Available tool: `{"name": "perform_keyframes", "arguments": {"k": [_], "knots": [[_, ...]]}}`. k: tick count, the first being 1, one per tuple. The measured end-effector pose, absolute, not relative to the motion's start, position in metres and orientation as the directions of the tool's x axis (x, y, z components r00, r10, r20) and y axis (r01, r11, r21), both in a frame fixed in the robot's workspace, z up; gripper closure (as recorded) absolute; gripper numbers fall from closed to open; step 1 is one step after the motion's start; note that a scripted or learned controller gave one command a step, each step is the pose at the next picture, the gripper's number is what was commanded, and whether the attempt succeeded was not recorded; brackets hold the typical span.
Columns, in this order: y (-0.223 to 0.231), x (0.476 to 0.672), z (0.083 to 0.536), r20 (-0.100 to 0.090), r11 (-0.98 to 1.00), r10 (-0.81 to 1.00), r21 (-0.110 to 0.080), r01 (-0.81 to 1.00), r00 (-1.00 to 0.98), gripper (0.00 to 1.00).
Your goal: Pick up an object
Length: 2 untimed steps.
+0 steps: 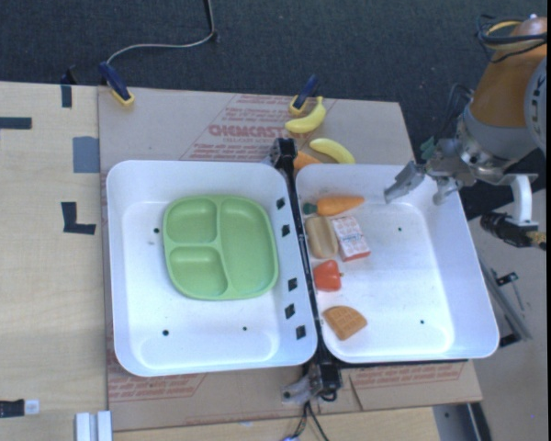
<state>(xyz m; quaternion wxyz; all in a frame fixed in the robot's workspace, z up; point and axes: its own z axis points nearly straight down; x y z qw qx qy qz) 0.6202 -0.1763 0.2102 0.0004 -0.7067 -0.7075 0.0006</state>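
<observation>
Left of the tool [421,184], apart: carrot [340,205], right bin [459,274].

A divided tray [220,246] lies in the left bin [133,329]. In the right bin [441,320], along its left side, sit a carrot [340,205], carton [351,239], tomato [327,276] and bread [345,321]. Two bananas [320,134] lie behind, at upper centre.

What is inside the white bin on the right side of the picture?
The right bin holds a carrot, a bread-like piece with a small carton beside it, a red piece and an orange-brown piece. Whether anything lies under them cannot be seen.
</observation>
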Motion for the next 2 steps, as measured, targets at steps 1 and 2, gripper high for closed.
{"name": "perform_keyframes", "arguments": {"k": [1,2], "knots": [[-0.124,0.670,0.108,-0.002,0.002,1.000,0.006,1.000,-0.002,0.00],[-0.109,0.668,0.098,-0.011,-0.001,1.000,0.022,1.000,0.002,0.00]]}}
